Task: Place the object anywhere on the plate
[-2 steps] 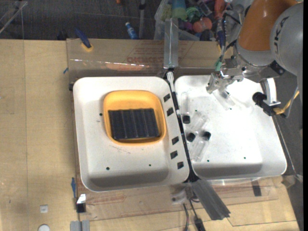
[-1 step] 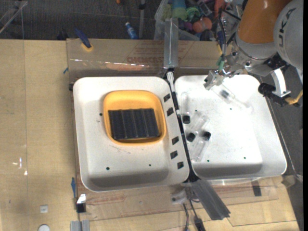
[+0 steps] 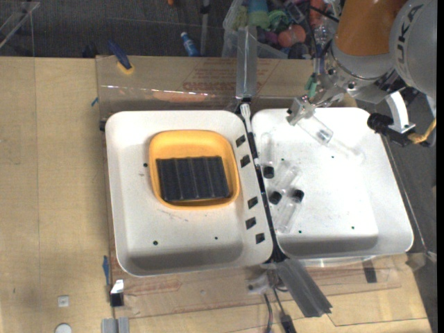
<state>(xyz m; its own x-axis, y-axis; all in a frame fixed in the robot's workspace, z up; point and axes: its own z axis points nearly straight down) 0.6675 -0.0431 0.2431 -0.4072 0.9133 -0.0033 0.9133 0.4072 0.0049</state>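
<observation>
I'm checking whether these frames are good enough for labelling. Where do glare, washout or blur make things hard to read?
Camera view: the right bin is bright and washed out, so the clear plastic pieces nearly vanish against it; the gripper looks slightly soft; the yellow plate with its dark grid in the left bin reads sharply.

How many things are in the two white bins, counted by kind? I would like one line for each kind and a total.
Square orange plate, left bin: 1
Dark ribbed rectangular block on the plate: 1
Clear plastic pieces with black caps, right bin: about 3; they lie close together, so this count is uncertain
Clear plastic piece lying near the gripper: 1
Total: about 6
</observation>
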